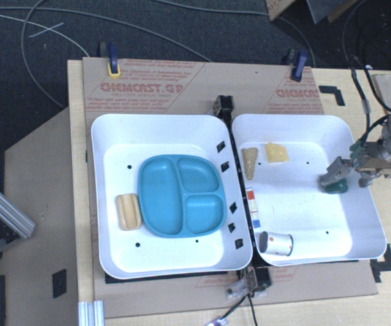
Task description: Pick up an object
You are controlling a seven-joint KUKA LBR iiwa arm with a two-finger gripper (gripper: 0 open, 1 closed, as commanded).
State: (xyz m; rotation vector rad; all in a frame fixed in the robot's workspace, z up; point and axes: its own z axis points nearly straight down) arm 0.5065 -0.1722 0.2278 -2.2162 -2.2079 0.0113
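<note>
— Gripper (337,179) state? Finger position cannot be told; a dark green object (336,186) is seen just beneath.
— Location? Right bin (358,236), near its right wall.

Single fixed camera above bench (182,73), angled down, taking in both white bins (107,202) fully.

A robotics lab, by the look of it. A board bench (182,80) printed with a maker's name is held by clamps (114,65) at twelve o'clock, and loose cables (46,26) trail over dark carpet (182,12) at eleven.
</note>
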